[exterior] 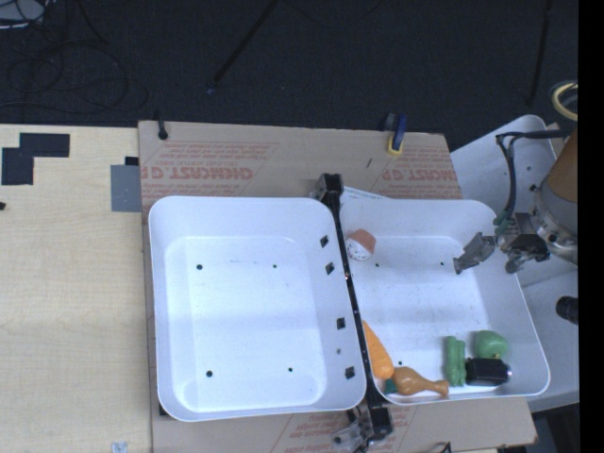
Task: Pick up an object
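Note:
The right bin (425,295) holds several small objects. A round white and tan piece (359,245) lies at its far left corner. An orange carrot-like toy (377,349) rests along the left wall, and a tan gourd-shaped toy (419,382) lies at the near edge. A green block (456,360), a green rounded toy (491,342) and a black object (487,372) crowd the near right corner. My gripper (493,254) hovers over the bin's right rim, fingers spread open with nothing between them, well away from every object.
The left bin (245,310) sits beside the right one, joined by a black divider with clips (342,291). Both rest on a cardboard sheet (283,163) on the wooden bench. A blue and yellow clamp (395,132) stands at the cardboard's far edge.

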